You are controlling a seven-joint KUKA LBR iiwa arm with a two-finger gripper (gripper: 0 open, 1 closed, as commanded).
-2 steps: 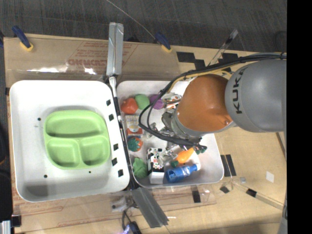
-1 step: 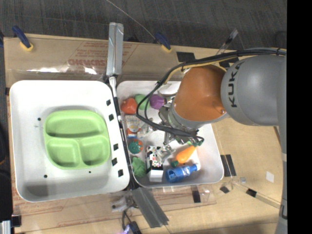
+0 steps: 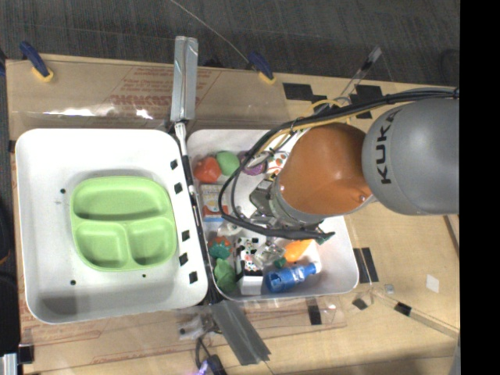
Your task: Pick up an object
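Arm low over the cluttered right bin, grasp state hidden from us.

In the camera view, we see the arm (image 3: 406,158) reaching in from the right, its orange band (image 3: 324,170) hanging over the middle of the right bin (image 3: 344,276). The gripper (image 3: 269,244) sits just below it among the clutter, and we cannot tell how it is set. Candidate objects crowd together there: a blue bottle (image 3: 291,277) and an orange piece (image 3: 298,249) near the front wall, a red item (image 3: 208,169) and green ball (image 3: 228,162) at the back, green pieces (image 3: 225,272) by the divider. The left bin (image 3: 39,209) holds a green divided tray (image 3: 123,223). We judge the main risk to be the tight packing: a descent could land between neighbours, nudge them aside, or catch two at once, so that the lift comes up with nothing.
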